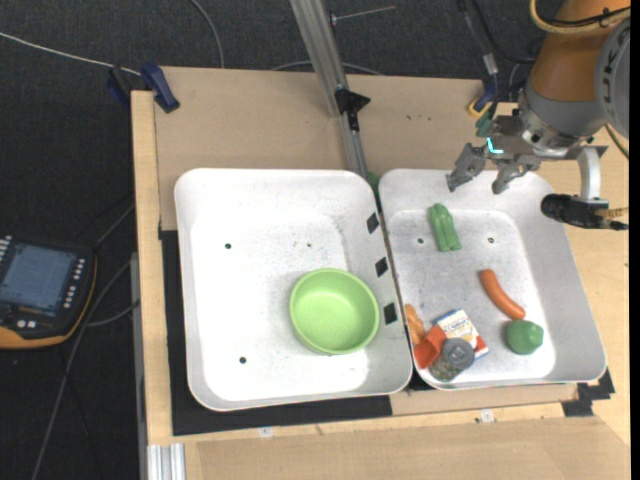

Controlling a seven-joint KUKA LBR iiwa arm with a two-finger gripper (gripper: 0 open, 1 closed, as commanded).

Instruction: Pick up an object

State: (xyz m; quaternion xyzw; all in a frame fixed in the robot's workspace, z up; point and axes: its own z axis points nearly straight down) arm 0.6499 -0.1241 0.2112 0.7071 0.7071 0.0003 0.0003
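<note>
A robotics lab: teach pendant (40, 290) at left (cables nearby), clamped wooden tabletop (250, 118), aluminium camera post (320, 38).

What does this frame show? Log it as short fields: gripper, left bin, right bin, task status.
gripper: gripper open, fingers spread, nothing between them, above the far edge of the right bin
left bin: left bin holds a green bowl near its right front
right bin: green pepper, orange carrot, green ball, small carton, round grey lid
task status: no object picked up yet

Bright, even overhead light, soft shadows, mild glare on the white bins (270, 198).
</note>
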